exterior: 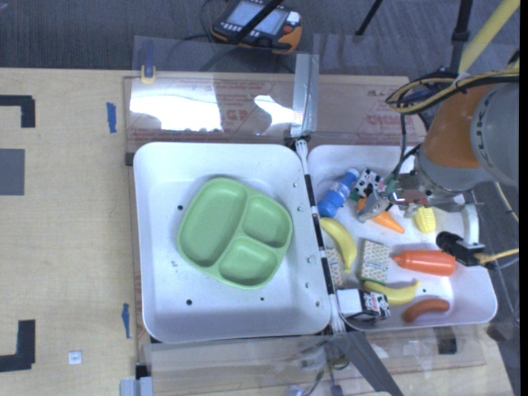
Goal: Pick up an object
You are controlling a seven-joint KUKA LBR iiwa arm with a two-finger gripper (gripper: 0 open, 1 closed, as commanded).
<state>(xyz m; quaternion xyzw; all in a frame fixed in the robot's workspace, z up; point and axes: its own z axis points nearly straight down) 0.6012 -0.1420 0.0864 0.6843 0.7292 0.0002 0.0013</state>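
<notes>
Claw: hanging low in the right shallow white plastic bin, among toys at its upper middle; whether it is open or closed cannot be told.

Nearest candidates: small orange plastic carrot, lying just beneath it; black-and-white toy cow, just left; yellow plastic corn cob, just right.

Advice: probably best centring over one piece, the carrot being least crowded, and closing across its narrow width.

Further out: blue plastic bottle, two yellow plastic bananas, a long orange plastic carrot.

Left bin: holding a green three-compartment plastic plate.

Writing: none legible anywhere on the tabletop.
</notes>
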